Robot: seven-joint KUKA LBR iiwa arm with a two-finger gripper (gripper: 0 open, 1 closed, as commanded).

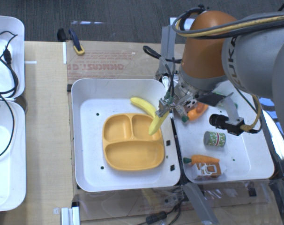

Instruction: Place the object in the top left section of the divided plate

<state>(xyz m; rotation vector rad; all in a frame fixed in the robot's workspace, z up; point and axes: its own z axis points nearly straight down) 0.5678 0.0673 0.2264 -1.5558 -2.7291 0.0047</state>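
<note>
Counts first: 2 white bins, 1 divided plate, 1 banana, 1 small can, 2 carrot-like orange items, 1 arm w/ 1 claw.

Left bin (81,139) holds the yellow plate (132,154) (3 sections: 2 small ones along the far side, 1 big one near the camera); plate sits roughly mid-bin. Banana (149,113) is at the plate's far right corner, bent like an elbow; one leg runs from upper left to the bend, other leg drops from the bend down over the plate's top right section. So long axis goes roughly diagonal, far-left tip pointing at the bin's back wall, lower tip pointing down toward the plate rim. Top left section of the plate is bare.

Claw (164,108) sits right at the banana's bend, by the wall between the bins; fingers look to pinch the banana there, closed on it (small in view, but the fruit does sit between them).

Right bin (254,172) holds the can (215,138), green and white, on its side; one carrot (197,112) just under the wrist; a second carrot (204,160) on a packet near the front edge.
</note>
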